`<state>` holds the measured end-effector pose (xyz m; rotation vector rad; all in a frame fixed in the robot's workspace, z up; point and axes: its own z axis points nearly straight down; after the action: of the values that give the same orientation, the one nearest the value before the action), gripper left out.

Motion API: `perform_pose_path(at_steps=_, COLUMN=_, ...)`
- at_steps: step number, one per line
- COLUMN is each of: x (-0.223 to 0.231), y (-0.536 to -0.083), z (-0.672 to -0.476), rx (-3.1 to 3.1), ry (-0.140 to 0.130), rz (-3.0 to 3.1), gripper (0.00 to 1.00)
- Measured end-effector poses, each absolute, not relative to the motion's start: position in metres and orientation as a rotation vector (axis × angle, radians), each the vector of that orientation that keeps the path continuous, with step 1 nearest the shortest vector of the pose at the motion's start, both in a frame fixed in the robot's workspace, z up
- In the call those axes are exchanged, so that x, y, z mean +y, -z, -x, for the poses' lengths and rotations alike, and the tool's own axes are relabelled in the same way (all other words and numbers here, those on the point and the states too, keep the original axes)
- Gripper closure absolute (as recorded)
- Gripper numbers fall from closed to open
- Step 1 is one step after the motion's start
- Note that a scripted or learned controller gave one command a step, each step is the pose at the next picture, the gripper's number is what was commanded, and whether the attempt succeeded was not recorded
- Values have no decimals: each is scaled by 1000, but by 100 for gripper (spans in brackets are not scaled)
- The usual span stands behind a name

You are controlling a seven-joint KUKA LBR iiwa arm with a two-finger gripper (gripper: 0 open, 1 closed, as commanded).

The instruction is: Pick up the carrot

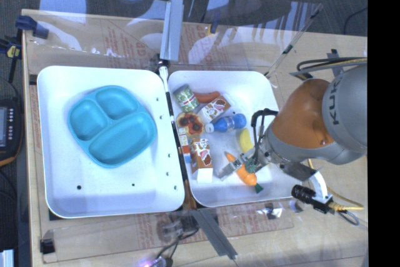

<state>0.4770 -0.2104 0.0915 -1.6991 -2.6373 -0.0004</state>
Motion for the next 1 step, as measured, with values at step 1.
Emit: perform_pose_path(at_steps=1, x=-210, y=-101, z=-478, rx=-2643, ry=1, rz=1692, gripper=100)
